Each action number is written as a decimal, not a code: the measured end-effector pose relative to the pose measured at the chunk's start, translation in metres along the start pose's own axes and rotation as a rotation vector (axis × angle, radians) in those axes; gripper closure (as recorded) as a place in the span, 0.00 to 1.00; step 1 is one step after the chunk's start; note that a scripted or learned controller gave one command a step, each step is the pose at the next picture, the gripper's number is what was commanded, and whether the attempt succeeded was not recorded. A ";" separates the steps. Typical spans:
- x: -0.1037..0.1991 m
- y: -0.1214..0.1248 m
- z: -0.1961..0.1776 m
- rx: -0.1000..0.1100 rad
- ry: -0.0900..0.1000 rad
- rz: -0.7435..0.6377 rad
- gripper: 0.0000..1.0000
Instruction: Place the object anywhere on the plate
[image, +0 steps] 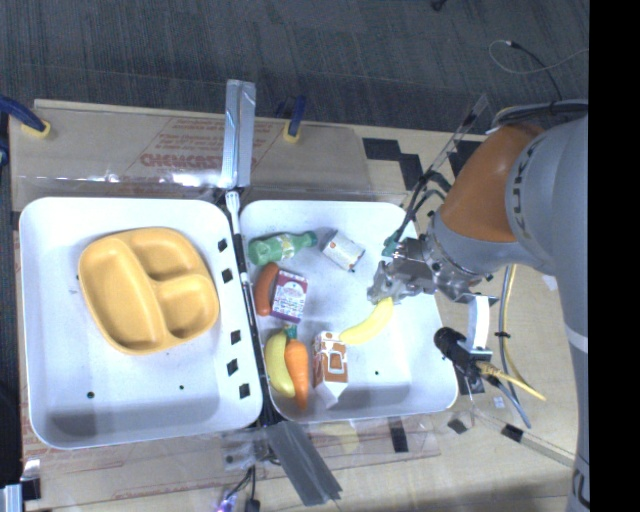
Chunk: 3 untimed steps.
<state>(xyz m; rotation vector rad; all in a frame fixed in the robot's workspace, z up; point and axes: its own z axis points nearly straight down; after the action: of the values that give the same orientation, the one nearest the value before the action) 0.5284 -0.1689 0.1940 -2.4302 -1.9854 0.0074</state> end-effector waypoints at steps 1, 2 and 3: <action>0.058 -0.062 0.048 0.006 0.001 -0.056 1.00; 0.132 -0.033 0.006 0.003 0.000 -0.173 1.00; 0.228 -0.018 -0.089 -0.001 -0.001 -0.548 1.00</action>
<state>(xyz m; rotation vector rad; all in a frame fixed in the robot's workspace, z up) 0.5568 0.0578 0.2822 -1.8031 -2.5690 0.0055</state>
